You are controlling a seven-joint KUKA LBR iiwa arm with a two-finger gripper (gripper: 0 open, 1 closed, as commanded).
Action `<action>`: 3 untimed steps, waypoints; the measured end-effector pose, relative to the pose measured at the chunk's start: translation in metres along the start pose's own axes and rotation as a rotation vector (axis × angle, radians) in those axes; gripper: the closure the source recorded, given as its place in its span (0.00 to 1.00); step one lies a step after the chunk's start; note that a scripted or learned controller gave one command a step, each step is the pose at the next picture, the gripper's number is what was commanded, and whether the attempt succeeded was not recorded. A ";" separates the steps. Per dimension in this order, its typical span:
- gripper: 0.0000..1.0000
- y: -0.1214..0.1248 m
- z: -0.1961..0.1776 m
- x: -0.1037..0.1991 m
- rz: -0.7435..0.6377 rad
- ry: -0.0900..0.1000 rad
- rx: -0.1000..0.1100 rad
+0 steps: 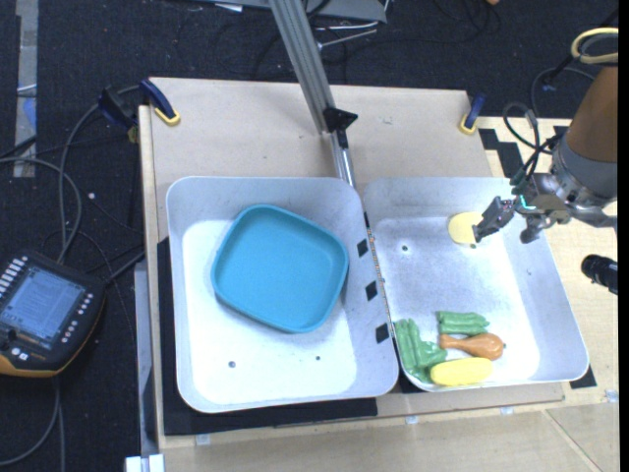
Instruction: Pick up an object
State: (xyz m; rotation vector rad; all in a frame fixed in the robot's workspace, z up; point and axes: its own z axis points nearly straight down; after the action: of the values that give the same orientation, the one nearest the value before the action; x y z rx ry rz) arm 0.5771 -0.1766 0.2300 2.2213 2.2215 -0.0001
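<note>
Wood bench (256, 136) w/ two white bins (285, 382), blue plate (280, 268) in left; pincer (511, 221) spread, nothing btwn fingers.

A turquoise plate (281, 267) sits in the white left bin (192, 205). In the white right bin (550, 293), a pale yellow round piece (463, 228) lies at upper centre; at the bottom lie green pieces (418, 347), an orange-brown drumstick (474, 343) and a bright yellow piece (460, 372). The bench (246, 131) is tan, with yellow-tipped clamps (157, 101).
</note>
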 end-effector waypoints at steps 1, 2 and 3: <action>0.00 0.000 0.000 0.000 0.000 0.000 0.000; 0.00 -0.003 0.063 -0.001 0.000 0.001 0.006; 0.00 -0.004 0.125 0.005 0.000 0.002 0.006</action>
State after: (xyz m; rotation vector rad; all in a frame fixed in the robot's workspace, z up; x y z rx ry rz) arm 0.5726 -0.1712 0.1054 2.2245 2.2254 -0.0048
